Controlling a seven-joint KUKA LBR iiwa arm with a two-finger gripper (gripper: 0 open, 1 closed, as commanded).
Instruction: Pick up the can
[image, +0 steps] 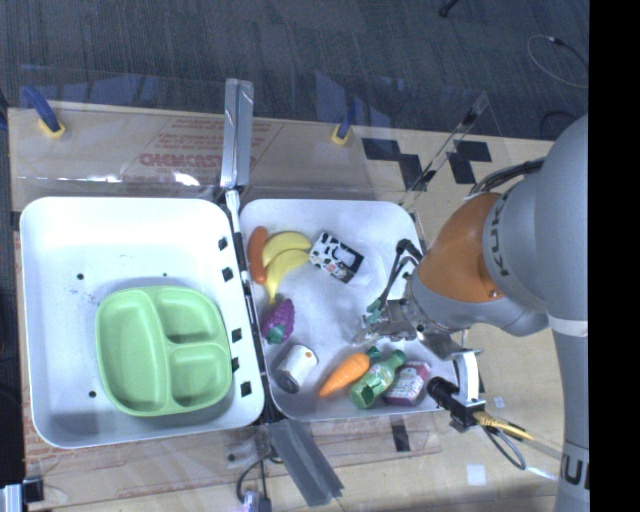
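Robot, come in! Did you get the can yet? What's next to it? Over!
Gripper low in right bin, no can seen in it. Can lying near bin's front wall, untouched. Carrot and grapes close beside it.

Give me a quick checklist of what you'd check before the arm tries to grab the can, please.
1. Can in sight: ok, a white can lying on its side near the front edge of the right bin.
2. Claw over the can: not ok, it hangs further right, above the green bottle.
3. Claw open or shut: cannot tell, the wrist hides it.
4. Room around the can: not ok, the purple grapes and carrot lie close beside it.
5. Claw carrying something: cannot tell.
6. Left bin: ok, it holds a green tray, well away from the can.
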